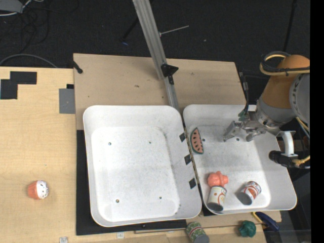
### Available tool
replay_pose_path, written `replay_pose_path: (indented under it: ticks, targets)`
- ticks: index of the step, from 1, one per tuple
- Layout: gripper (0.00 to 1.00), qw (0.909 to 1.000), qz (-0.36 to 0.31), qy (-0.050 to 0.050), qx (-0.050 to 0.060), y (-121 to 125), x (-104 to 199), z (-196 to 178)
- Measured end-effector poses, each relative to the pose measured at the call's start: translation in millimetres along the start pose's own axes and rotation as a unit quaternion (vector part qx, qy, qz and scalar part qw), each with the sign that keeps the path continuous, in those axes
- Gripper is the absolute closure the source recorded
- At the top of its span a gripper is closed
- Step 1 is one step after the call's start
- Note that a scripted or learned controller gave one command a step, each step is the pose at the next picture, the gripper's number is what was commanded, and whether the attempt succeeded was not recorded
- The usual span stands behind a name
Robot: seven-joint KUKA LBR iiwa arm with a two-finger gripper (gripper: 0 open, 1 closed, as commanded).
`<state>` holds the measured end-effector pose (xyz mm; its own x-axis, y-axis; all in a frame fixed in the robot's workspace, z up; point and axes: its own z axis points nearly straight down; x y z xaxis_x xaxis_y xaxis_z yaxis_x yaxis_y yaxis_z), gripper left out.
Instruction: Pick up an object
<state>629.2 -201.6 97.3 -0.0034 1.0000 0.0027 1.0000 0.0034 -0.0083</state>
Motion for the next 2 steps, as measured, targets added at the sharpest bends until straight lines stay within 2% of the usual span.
replay_pose_path:
  ticks: [1,2]
  targets:
    - [1.00,1.0000,0.000,-0.001,-0.003,1.6,-0.8,-14.4]
    - [1.00,1.0000,0.001,-0.002,-0.006,3.4,9.2,-67.4]
